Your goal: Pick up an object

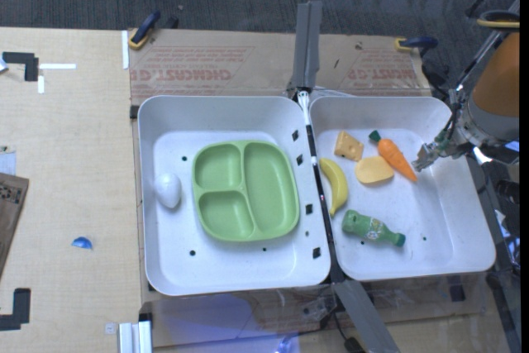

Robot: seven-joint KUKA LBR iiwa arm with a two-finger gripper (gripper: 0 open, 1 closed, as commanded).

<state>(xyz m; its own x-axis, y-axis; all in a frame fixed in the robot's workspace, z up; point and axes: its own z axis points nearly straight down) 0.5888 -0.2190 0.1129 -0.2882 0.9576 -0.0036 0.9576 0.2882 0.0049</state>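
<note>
Gripper (426, 155): low by the carrot (395, 157), maybe to grab it
Jaws: too small to tell
Carrot: lying flat, not held

A brown cardboard sheet (248, 66) lies behind the white bins. A blue clamp (145, 26) grips its corner. A small blue thing (81, 243) sits on the wooden table (66, 178).

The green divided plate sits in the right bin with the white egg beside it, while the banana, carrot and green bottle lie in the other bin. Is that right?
Not quite. The camera view shows the green divided plate in the left bin, with the white egg beside it. The banana, carrot and green bottle lie in the right bin.
</note>
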